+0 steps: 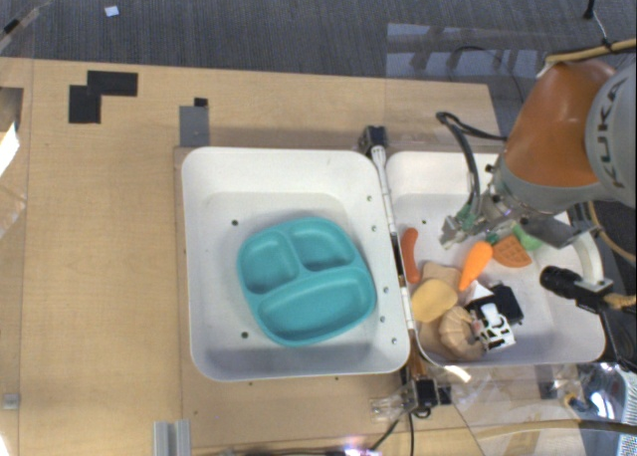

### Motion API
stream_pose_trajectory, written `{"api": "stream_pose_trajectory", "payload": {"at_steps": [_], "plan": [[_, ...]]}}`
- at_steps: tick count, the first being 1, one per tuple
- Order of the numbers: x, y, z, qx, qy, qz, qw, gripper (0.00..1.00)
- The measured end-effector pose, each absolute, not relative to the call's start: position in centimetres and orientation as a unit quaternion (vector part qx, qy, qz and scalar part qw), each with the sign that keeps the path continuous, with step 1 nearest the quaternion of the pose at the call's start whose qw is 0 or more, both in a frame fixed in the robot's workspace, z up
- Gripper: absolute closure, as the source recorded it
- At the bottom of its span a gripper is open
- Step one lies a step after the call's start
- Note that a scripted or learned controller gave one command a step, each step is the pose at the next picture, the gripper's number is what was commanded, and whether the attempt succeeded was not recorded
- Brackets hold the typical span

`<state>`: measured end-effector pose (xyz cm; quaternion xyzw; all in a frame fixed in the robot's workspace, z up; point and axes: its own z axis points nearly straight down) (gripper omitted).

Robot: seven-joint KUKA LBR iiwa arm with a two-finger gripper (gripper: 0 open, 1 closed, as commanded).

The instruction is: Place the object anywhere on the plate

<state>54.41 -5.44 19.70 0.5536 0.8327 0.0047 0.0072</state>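
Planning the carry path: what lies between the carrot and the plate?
The carrot lies in the right bin, the plate in the left bin. Between them run the bins' adjoining rims, and a small red-orange piece lies beside them.

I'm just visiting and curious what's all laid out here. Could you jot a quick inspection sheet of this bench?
Surface: wooden bench bearing two white bins, left bin and right bin.
Job's things: teal divided plate in left bin; orange carrot in right bin.
Clutter: red sausage-like piece, yellow round piece, tan piece, black-and-white item.
Tool: tool over right bin, by the carrot.
Cables: black cable near arm.
Surroundings: grey carpet.
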Motion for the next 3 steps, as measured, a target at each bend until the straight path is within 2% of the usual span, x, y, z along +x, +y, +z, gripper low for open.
{"api": "stream_pose_trajectory", "payload": {"at_steps": [1,2,3], "plan": [[61.3,3.8,18.5,0.437,0.899,0.0031,0.004,1.0],[54.2,14.9,21.2,0.456,0.89,0.0067,0.001,1.0],[54.4,14.0,21.1,0.461,0.887,0.0032,0.003,0.0]]}}
